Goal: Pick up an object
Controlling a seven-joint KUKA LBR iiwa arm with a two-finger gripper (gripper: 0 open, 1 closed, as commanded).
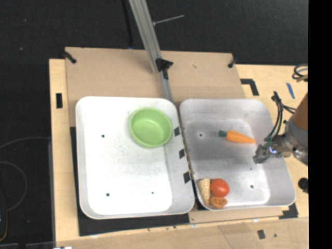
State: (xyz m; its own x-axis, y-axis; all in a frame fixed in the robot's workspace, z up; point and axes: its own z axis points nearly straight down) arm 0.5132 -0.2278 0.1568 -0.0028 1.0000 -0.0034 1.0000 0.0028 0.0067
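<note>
**Robot claw at the right bin, toy carrot lying loose nearby**

Seen from above at a slant, a pale wooden tabletop point(62, 139) carries two shallow white bins side by side. Nearest the viewer, in the front corner of the right bin point(270, 191), three small toy foods sit bunched together and touching: one red tomato point(220, 187), one cream-coloured wedge point(205, 187) to its left, and one small orange piece point(218, 202) just in front, too small to name.

Further back, the claw point(263, 153) hangs over the right side of that same bin, at the end of the arm point(298, 134) entering from the right. Its tips are too blurred to tell whether they are wide or narrow; nothing is visibly between them.

Just beside it, up and to the left, one toy carrot point(239, 137) lies flat on the bin floor, green end pointing left.

The left bin point(104, 180) holds one green bowl point(150, 128), upright, near its back right corner.

At the back, one grey metal pole point(148, 32) rises from behind the bins.
</note>
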